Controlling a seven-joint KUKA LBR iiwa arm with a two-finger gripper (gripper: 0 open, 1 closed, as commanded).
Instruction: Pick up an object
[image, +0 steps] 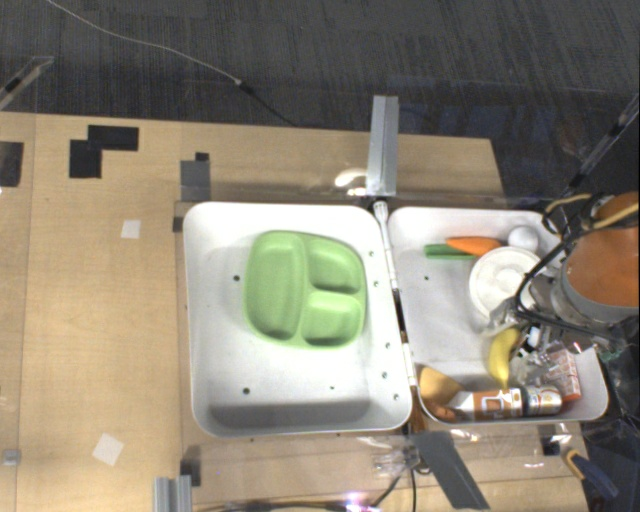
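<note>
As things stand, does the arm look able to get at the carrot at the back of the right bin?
Probably yes. The carrot lies uncovered near the right bin's back wall, nothing on top of it. The arm is above the same bin, with only the white bowl close beside the carrot.

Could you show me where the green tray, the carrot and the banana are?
green tray (300, 290): camera view, on its large left compartment.
carrot (472, 244): camera view, middle of its orange body.
banana (500, 355): camera view, middle of its yellow curve.
</note>
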